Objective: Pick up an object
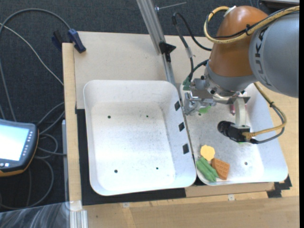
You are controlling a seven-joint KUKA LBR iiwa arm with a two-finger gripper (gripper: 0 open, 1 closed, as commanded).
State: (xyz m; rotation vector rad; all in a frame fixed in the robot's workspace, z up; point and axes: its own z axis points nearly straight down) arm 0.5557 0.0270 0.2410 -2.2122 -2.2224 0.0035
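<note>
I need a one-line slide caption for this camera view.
KUKA arm's hand low at the right bin's far edge; yellow, green and orange items untouched.

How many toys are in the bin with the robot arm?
3 that I can see, bunched at the right bin's near edge: a yellow piece, a green piece, an orange piece. The arm may hide more.

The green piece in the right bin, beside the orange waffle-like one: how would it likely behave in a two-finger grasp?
The green piece looks small and long, so probably light. It lies flat against the orange piece near the bin wall, so fingers may nudge both.
</note>
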